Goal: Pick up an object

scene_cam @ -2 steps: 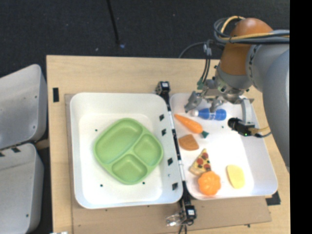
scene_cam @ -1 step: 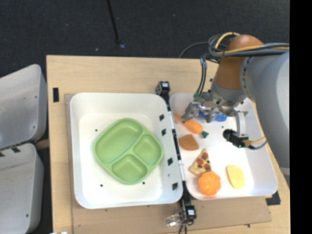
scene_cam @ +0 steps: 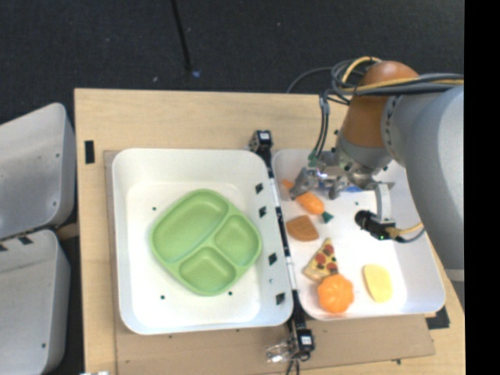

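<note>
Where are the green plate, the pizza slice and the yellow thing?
Green plate (scene_cam: 205, 241): camera view, on the ridge between its compartments.
Pizza slice (scene_cam: 321, 261): camera view, middle of the slice.
Yellow thing (scene_cam: 378, 282): camera view, its centre.

No text, label, brand, number or sign can be read anywhere.

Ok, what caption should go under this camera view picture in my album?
Robot gripper reaching down over an orange toy in the right bin, with a green plate in the left bin.
</note>
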Controlling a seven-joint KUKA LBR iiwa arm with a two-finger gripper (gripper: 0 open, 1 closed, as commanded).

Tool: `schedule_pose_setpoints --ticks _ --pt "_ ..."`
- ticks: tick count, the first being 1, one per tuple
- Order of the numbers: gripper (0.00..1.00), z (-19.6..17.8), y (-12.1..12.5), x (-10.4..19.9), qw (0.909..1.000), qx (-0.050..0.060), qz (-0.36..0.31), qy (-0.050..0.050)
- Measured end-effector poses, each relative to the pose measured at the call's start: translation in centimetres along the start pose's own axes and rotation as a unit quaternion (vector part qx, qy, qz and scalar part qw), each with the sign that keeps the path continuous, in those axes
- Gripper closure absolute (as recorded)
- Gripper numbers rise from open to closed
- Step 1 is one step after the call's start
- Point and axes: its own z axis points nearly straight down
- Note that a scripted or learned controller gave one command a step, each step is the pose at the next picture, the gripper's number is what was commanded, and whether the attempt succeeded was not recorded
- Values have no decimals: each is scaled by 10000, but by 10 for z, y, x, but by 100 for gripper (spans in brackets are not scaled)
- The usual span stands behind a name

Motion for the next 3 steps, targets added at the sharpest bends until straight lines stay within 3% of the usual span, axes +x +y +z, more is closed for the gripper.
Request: schedule_pose_setpoints --ticks 1,3 --pt "100 -12 1 -1 10000 -19 4 -3" --pt "100 -124 -5 -1 10000 -53 -12 0"
